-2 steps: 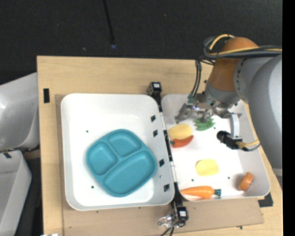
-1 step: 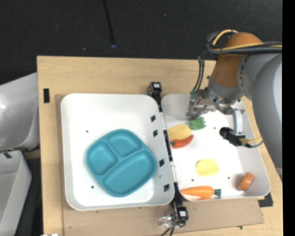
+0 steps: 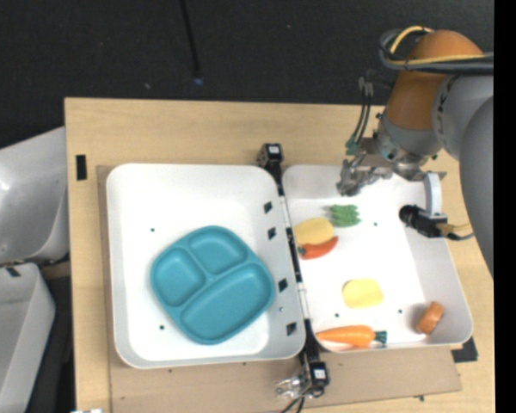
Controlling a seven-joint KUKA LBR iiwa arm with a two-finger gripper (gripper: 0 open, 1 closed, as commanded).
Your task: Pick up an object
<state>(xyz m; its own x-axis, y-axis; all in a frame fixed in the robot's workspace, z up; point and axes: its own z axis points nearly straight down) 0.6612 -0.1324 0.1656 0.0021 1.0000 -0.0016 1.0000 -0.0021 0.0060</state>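
Note:
My gripper [image 3: 354, 183] hangs over the back of the right bin [image 3: 430, 269], just above and behind a small green leafy piece [image 3: 345, 215]. Nothing shows between its fingers. In the same bin lie a yellow and red-orange toy food [image 3: 316, 235] near the left wall, a yellow lump [image 3: 362, 292] in the middle, a carrot with a green top [image 3: 351, 337] at the front, and a small orange piece [image 3: 429, 317] at the front right.
The left bin [image 3: 129, 231] holds a blue divided plate [image 3: 211, 283]. A divider with black clips [image 3: 288, 256] runs between the bins. The arm's grey and orange body [image 3: 430, 84] rises at the back right.

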